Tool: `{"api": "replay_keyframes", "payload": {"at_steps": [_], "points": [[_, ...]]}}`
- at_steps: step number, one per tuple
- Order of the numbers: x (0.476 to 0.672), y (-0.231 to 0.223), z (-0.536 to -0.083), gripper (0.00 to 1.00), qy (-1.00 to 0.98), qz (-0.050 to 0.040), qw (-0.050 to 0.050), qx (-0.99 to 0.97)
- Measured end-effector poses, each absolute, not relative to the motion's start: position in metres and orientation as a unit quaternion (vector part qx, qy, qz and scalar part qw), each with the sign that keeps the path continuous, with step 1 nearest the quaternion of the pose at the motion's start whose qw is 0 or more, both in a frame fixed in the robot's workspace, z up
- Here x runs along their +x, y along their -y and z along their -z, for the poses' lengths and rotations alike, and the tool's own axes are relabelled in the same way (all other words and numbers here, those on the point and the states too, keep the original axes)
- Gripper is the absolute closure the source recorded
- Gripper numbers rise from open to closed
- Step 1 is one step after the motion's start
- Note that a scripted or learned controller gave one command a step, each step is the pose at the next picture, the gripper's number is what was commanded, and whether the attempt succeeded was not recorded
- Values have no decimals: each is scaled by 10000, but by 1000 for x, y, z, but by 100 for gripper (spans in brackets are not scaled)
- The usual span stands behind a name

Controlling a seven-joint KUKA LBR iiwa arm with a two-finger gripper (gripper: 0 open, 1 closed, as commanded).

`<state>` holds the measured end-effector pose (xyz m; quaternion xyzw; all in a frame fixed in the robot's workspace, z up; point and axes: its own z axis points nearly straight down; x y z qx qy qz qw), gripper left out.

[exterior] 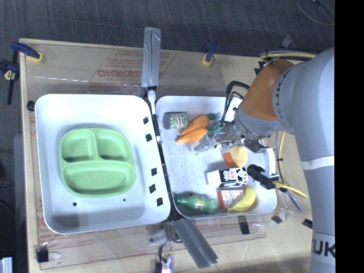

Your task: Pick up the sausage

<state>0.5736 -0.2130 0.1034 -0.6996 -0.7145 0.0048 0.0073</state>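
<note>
Where carrots (193,129) crowd the hand (209,143), right bin (187,178) centre open.

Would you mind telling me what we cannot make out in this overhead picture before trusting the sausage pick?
- Sausage: nothing in the right bin reads clearly as one.
- Claw: too small and cluttered to tell its state, beside the carrots.
- Orange item: partly under the wrist, unidentifiable.
- Can and packet: labels too small to read.
</note>
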Motion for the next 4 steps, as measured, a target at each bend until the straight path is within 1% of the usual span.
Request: {"api": "replay_keyframes", "payload": {"at_steps": [1,2,3,4], "points": [[550,210,-92,0,7273,-10,15,-6864],[538,211,-142,0,7151,-7,7,-6990],[570,213,-107,0,7216,-28,39,-6923],[517,210,-91,0,7274,-9,18,-6862]]}}
